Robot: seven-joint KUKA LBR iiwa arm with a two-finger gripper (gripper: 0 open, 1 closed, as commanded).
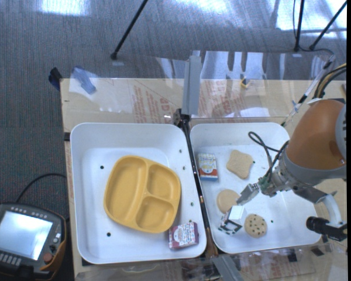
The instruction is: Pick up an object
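My gripper (230,221) hangs low over the front of the right bin (292,230), reaching in from the right. It sits just left of a chocolate-chip cookie (256,225) and just below a plain round biscuit (226,199). Farther back in the same bin lie a slice of toast (240,164) and a small blue and white box (207,165). I see nothing clearly held by the gripper.
The left bin (90,157) holds a yellow divided plate (143,193) and a small pink packet (183,235) at its front right corner. The ridge where the two bins meet (196,186) runs just left of the gripper. A teach pendant (23,234) sits off the bench at lower left.
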